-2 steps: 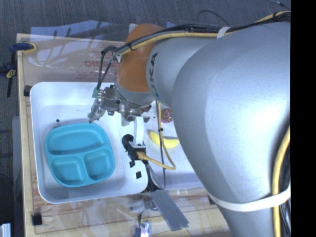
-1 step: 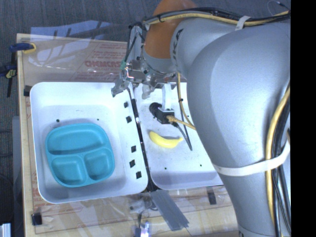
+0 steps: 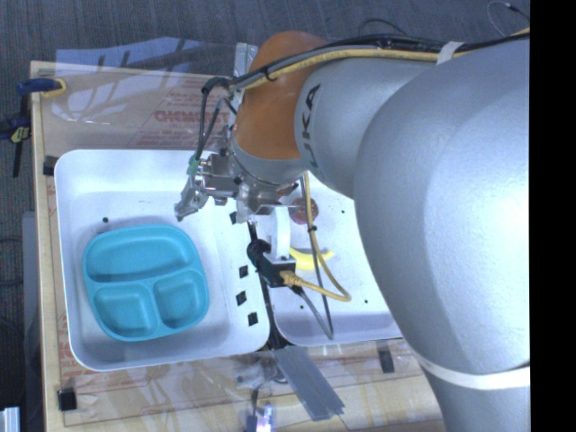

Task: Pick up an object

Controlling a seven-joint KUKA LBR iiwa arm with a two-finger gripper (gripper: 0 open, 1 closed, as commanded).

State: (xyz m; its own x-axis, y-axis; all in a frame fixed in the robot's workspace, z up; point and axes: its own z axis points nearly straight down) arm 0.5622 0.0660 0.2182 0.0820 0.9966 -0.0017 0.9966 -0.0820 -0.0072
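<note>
Wooden bench (image 3: 117,115) under clear sheeting, two white bins (image 3: 72,187) side by side on it

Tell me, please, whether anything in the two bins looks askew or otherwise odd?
Nothing stands out. The blue divided plate lies flat in the left bin, slightly rotated. A yellow object shows in the right bin, partly hidden by the arm.

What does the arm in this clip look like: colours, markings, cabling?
The arm is bulky, rounded and glossy grey, with an orange band above the wrist and dark KUKA lettering beside it. A yellow cable and thinner black ones run along its top. The gripper is bare grey metal, with more black and yellow wiring hanging below the wrist.
</note>
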